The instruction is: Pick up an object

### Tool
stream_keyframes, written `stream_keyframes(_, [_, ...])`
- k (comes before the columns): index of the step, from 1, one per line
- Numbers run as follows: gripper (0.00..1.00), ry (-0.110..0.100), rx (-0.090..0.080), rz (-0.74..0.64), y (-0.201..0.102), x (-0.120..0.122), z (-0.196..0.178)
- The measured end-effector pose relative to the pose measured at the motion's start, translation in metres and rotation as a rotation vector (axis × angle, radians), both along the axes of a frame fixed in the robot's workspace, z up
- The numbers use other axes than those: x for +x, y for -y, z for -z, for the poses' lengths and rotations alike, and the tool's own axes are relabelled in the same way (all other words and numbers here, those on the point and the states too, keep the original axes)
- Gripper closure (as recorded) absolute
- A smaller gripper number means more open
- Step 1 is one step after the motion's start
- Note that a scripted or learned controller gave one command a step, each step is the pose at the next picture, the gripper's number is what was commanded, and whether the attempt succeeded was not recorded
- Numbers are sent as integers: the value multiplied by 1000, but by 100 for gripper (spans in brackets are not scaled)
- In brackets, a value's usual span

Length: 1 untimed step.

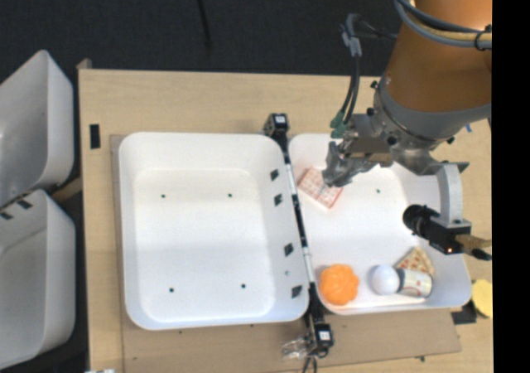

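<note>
In the right bin (364, 222), a small pink-and-white checkered packet (319, 187) lies near the upper left corner. My gripper (338, 174) hangs right over the packet's right edge, its dark fingertips at or just above it. An orange ball (339, 283) sits at the bin's front left. Beside it lies a white cup (397, 280) on its side, and a tan wedge-shaped piece (415, 261) rests just behind the cup.
The left bin (203, 226) stands alongside, separated by a black clipped divider (294, 222). The big orange-banded arm (439, 40) looms over the right bin's back. A black bracket (431, 226) juts over the right rim. White blocks (33, 197) stand at far left.
</note>
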<state>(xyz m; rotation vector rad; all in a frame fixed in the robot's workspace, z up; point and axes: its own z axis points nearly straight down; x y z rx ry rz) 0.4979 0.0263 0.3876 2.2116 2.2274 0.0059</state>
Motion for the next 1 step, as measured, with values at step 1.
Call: stream_keyframes(1, [100, -1, -1, 4, -27, -8, -4])
